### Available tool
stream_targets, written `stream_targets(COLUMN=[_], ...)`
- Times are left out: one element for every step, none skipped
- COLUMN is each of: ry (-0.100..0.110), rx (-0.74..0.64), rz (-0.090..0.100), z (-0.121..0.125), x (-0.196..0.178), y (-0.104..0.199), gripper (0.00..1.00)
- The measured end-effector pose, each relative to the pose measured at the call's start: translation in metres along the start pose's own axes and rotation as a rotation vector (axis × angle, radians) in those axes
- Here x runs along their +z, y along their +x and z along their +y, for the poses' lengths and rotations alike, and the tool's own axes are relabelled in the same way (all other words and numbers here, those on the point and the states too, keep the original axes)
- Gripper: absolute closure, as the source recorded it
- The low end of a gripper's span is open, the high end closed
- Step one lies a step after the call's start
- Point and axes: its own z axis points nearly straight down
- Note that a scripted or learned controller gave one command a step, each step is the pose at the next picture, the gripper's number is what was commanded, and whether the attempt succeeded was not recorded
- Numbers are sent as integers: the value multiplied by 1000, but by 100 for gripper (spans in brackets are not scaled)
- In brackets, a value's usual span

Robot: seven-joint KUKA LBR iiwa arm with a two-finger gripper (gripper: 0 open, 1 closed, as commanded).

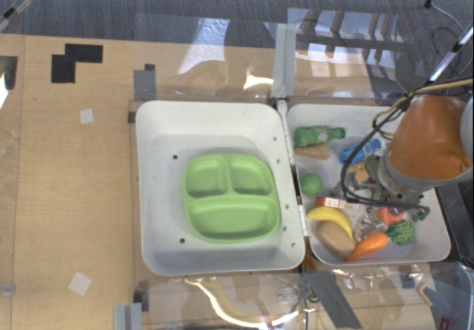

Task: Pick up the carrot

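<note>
Nearest me, along the near wall of the right bin point(437, 251), lies the carrot point(369, 245), tilted with its thick end toward the right and its tip pointing near-left. It touches the potato-like brown piece point(335, 239) on its left, and the banana point(331, 215) rests just beyond that. I judge the crowding makes a clean pinch awkward: whatever closes on the carrot could nudge those neighbours too.

My tool point(376, 211) hangs low over the bin just beyond the carrot, under the orange wrist band point(431, 140), wrapped in cables. I cannot tell how far it is parted, and I see nothing clearly held in it. A red piece point(388, 215) sits under it and a green bumpy item point(403, 232) lies just right of the carrot; both stand close to the descent path.

Farther off in that bin are a green ball point(311, 185), a blue item point(354, 152) and a green bottle point(320, 135) against the far wall. Over in the left bin point(159, 173), a green divided plate point(229, 197) lies flat, well apart from the work. Both bins rest on the bench point(67, 195).
</note>
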Motion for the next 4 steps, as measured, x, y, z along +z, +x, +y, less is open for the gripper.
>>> stream_targets(ry=[0,4,7,3], rx=[61,56,51,31], rz=[-1,-9,-19,-12], z=[-31,-31,-30,23], x=[2,-12,-24,-162], y=[-62,-66,-69,-78], gripper=[0,100,100,100])
